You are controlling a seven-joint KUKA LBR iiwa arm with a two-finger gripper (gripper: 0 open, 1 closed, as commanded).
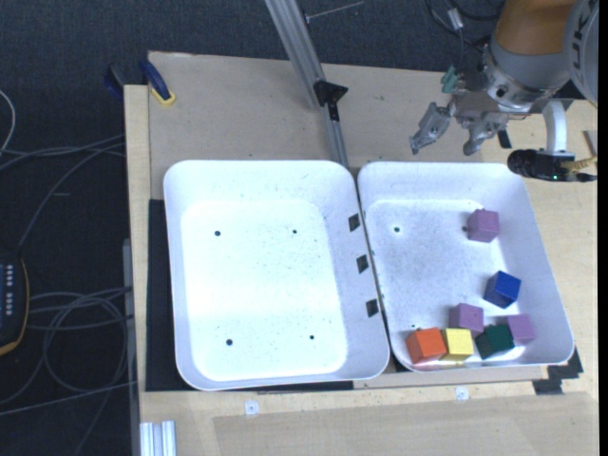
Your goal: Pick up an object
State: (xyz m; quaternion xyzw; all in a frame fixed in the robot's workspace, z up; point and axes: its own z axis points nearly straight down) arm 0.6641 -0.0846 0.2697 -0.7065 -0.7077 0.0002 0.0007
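Bench (237, 112) w/ 2 white bins (180, 283) side by side

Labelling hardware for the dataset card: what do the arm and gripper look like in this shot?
Grey arm with a broad orange band above the wrist. The gripper is grey metal with two thin fingers, below a cluttered wrist block. Dark cables loop beside the arm.

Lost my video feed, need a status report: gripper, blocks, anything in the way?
Gripper open, holding nothing, above right bin's far rim. Blocks sit in that bin; nearest is purple block. Nothing in the way.
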